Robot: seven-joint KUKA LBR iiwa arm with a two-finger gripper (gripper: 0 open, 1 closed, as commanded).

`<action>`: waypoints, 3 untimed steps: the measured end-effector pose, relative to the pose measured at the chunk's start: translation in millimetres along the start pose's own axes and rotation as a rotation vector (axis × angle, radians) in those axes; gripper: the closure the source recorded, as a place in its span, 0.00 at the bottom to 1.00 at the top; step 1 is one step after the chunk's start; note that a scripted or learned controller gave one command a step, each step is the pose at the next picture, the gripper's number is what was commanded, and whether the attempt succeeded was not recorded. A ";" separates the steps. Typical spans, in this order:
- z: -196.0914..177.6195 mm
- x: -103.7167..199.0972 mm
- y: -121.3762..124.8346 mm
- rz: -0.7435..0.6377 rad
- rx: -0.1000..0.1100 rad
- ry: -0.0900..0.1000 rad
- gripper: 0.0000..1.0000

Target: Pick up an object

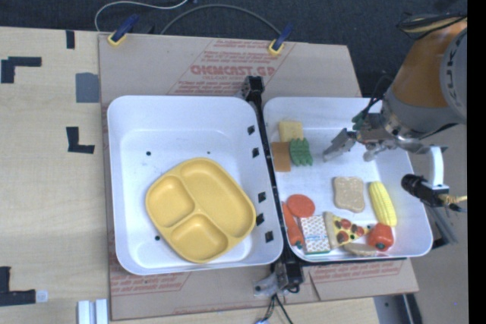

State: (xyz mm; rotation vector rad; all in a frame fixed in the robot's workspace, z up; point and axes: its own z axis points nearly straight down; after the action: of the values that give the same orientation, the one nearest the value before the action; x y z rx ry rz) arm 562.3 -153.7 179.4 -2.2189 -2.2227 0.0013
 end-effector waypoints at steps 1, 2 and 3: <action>6.4 63.0 24.3 -0.006 0.000 0.003 0.00; 96.4 55.3 57.2 0.001 -0.005 -0.001 0.00; 91.5 58.1 82.4 -0.001 -0.005 0.000 0.00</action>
State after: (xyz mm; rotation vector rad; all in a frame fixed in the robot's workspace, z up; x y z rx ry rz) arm 644.5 -95.5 87.8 -2.2200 -2.2261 -0.0045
